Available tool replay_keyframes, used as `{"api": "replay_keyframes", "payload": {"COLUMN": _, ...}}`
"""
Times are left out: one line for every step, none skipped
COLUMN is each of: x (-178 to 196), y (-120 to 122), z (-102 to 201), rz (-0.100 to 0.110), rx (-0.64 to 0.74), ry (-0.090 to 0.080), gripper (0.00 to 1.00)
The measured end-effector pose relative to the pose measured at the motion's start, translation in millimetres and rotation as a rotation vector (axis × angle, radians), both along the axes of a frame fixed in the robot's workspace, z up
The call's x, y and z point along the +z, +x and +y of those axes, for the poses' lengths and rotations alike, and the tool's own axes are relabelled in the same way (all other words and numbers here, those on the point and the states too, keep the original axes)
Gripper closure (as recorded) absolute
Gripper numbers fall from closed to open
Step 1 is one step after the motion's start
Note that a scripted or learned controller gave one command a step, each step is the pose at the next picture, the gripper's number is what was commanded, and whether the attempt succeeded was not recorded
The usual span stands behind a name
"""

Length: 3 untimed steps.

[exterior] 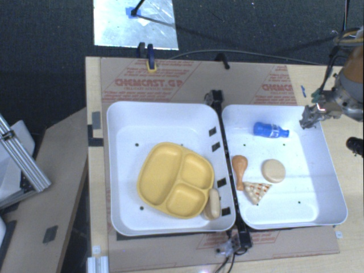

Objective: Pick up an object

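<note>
- A robotics lab or test cell is suggested, not a home or a shop.
- Two shallow white bins are set side by side on a counter covered by protective sheeting printed with a maker's name.
- Dark carpet is seen around the counter, with a shiny metal plate laid on it.
- Cables are run across the back of the counter, and a clamp is fixed at its far edge.
- An aluminium extrusion is seen at the left.
- Toy-like props are kept in the bins: a yellow divided plate and a small blue bottle.
</note>
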<state>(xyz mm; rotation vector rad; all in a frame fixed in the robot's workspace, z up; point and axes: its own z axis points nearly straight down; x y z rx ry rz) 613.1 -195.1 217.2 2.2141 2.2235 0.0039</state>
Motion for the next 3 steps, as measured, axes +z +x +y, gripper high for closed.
{"api": "replay_keyframes", "payload": {"x": 11, "y": -1, "z": 55, "rz": 0.001, "rx": 0.005, "ry": 0.002, "gripper": 1.00}}
{"api": "replay_keyframes", "payload": {"x": 13, "y": -5, "z": 115, "rz": 0.003, "rx": 0.004, "ry": 0.002, "gripper": 1.00}}
{"api": "replay_keyframes", "payload": {"x": 21, "y": -4, "z": 173, "rz": 0.002, "rx": 0.006, "ry": 0.003, "gripper": 1.00}}
